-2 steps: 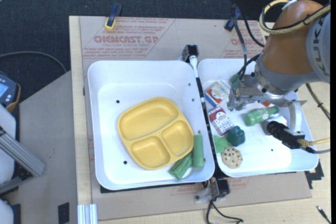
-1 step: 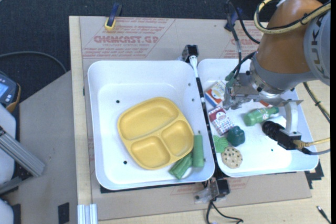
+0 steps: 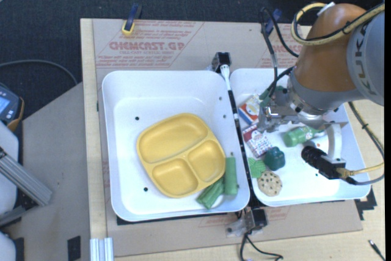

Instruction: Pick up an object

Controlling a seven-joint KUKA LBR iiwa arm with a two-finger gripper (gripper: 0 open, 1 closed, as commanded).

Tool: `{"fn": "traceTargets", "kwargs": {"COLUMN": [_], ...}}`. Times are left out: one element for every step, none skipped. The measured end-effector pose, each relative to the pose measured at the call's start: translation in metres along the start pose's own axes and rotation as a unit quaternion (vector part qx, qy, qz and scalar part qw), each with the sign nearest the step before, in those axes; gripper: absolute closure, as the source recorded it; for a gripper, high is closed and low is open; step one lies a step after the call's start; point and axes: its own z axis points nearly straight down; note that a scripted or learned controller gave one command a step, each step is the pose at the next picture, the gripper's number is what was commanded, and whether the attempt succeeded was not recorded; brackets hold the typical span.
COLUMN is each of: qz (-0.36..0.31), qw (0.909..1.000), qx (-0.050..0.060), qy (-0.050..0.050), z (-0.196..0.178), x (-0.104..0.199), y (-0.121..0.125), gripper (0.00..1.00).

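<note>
Several small items crowd the right bin (image 3: 351, 189), where the gripper (image 3: 267, 122) hangs over a red-and-white packet (image 3: 259, 142) lying just below it toward the near rim; whether it is open I cannot tell.

We see two white bins (image 3: 122, 150) of smooth, faintly glossy plastic — the yellow divided tray (image 3: 177, 156) looks the same, though matt. The board (image 3: 159, 46) beneath reads as brown paper-faced sheet with red print. The arm's orange band (image 3: 327, 52) shines — polished, hard-looking.
</note>
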Motion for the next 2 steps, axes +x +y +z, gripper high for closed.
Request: {"fn": "traceTargets", "kwargs": {"qz": [0.0,-0.001], "qw": [1.0,1.0], "qx": [-0.003,-0.003], "qy": [0.0,0.0], "z": [-0.0172,-0.0164], "x": [-0.0028,-0.006], "y": [-0.0118,-0.0023], "gripper": [1.0,1.0]}}
